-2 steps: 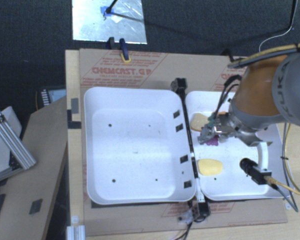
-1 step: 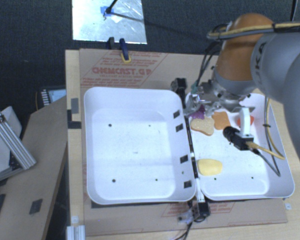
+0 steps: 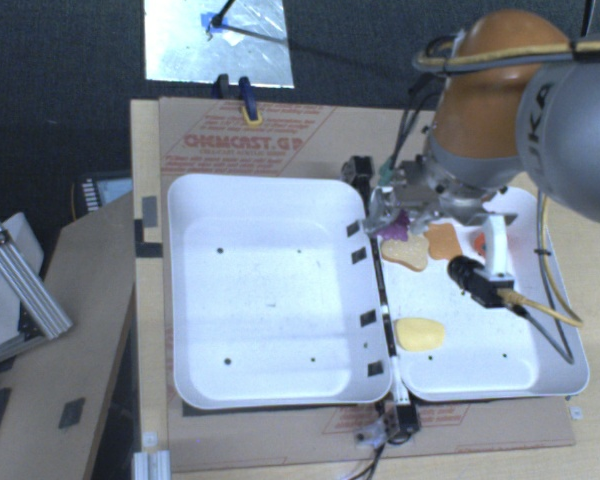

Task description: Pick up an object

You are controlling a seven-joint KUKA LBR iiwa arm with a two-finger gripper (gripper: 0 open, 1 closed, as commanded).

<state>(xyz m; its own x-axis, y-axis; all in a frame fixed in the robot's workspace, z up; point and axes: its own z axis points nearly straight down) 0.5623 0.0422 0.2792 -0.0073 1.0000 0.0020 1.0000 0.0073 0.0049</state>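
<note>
Arm: the grey arm (image 3: 570, 118), with its orange band (image 3: 495, 78), is seen reaching over the far part of the right bin (image 3: 555, 368)
Gripper: the gripper (image 3: 388, 213) is lowered at the right bin's far left corner, close to the wall shared with the left bin (image 3: 270, 298); whether it is open or closed cannot be told
Purple piece: a purple piece (image 3: 396, 231) is seen right at the gripper; contact cannot be judged
Tan piece: a tan piece (image 3: 405, 255) is laid against the purple piece's near side, by the left wall
Orange piece: an orange piece (image 3: 443, 240) is set beside the tan piece, towards the bin's middle
Red piece: a red piece (image 3: 477, 240) is partly hidden, just right of the orange piece
Yellow piece: a yellow piece (image 3: 420, 334) is placed alone by the left wall, towards the near edge, well apart from the gripper
</note>
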